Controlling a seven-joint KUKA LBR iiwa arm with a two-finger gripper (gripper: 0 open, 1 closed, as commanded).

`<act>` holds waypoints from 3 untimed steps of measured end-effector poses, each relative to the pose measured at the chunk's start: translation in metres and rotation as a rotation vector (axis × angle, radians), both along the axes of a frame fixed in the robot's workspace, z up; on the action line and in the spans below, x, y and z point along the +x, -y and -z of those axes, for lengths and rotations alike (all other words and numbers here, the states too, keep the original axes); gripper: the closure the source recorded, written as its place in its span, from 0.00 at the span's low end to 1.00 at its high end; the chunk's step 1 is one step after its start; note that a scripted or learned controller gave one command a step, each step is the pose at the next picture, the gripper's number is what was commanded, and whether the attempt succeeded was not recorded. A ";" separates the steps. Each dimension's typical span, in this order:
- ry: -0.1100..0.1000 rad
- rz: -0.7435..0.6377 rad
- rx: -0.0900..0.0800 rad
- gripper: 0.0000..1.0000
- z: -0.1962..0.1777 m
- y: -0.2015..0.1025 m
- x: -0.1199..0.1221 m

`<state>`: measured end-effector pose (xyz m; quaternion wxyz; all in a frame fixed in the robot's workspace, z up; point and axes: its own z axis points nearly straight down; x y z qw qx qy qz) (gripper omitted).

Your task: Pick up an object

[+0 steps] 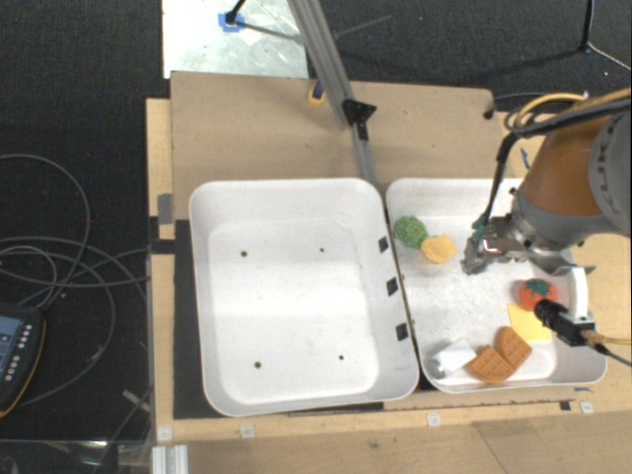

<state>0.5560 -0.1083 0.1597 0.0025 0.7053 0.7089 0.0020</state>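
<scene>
Camera view shows our gripper [481, 256], finger state we cannot tell, beside the small yellow rounded object [438, 250]; we risk nudging it away if misaligned.

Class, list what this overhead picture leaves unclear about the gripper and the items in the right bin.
- Gripper: too small and dark to tell whether open or shut.
- Red item: partly hidden by the arm's wrist.
- Yellow piece: partly covered by a black fitting.
- White item: blends into the right bin.
</scene>
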 end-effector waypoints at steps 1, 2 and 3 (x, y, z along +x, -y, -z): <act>0.002 -0.001 -0.001 1.00 -0.064 -0.001 0.000; 0.001 -0.001 -0.001 1.00 -0.112 -0.001 0.001; -0.006 -0.004 0.003 1.00 -0.095 -0.050 -0.007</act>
